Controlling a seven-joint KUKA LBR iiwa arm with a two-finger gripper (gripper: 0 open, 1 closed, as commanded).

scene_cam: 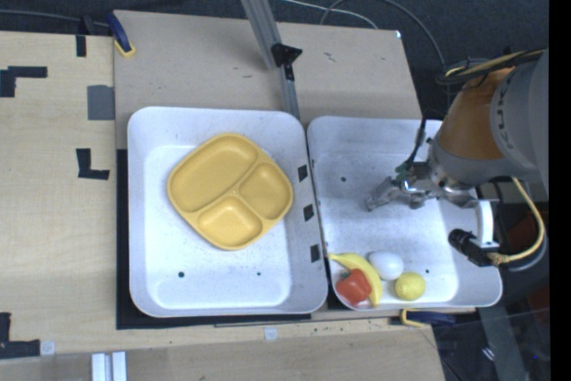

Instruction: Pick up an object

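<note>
- Right bin (357, 147): shallow, white, speckled floor. Four small objects cluster at its near edge.
- Cluster contents: a curved yellow banana (364, 268); a red, rounded piece (354, 286) touching the banana; a smooth white egg-shaped object (386, 264) just beside both; a round yellow ball-like fruit (409, 285) to the right.
- Hand (382, 195): metallic, positioned over the middle of the right bin, well apart from the cluster. Nothing is visible between its fingers; whether it is released or clenched cannot be determined.
- Left bin (152, 219): holds a yellow plastic divided plate (230, 190) with three compartments and rounded corners.
- A grey metal pole (259, 4) crosses the tan worktop (53, 147) behind the bins.
</note>
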